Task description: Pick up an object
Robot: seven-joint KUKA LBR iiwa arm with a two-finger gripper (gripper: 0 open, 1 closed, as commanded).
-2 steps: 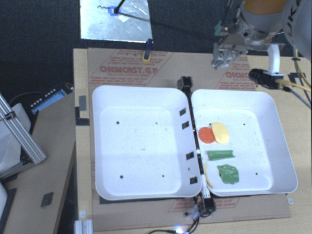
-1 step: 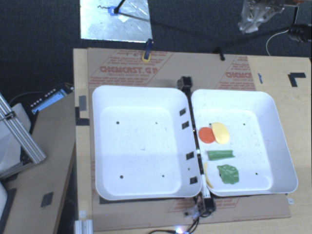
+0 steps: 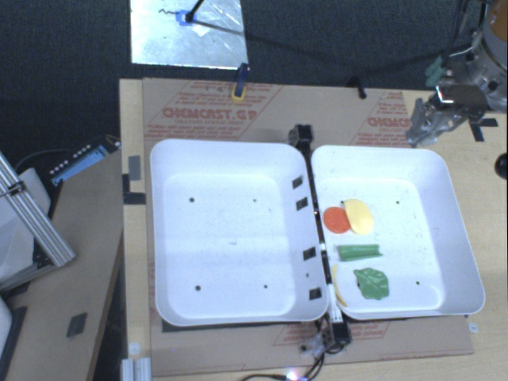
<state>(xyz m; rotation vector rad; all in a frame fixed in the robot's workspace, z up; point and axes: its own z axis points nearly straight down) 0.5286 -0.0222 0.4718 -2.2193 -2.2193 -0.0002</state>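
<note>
Smooth white plastic bins [image 3: 230,153], matt printed cardboard [image 3: 210,105], shiny metal sheet [image 3: 163,26]

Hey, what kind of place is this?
Probably a robotics lab bench: a gripper hangs by two white bins, one holding toy food such as a green leafy piece.

surface [image 3: 131,236]: pale wood, with printed brown cardboard [image 3: 333,105] laid flat on it
on cardboard: left bin [image 3: 230,232] and right bin [image 3: 444,213], touching side by side
</note>
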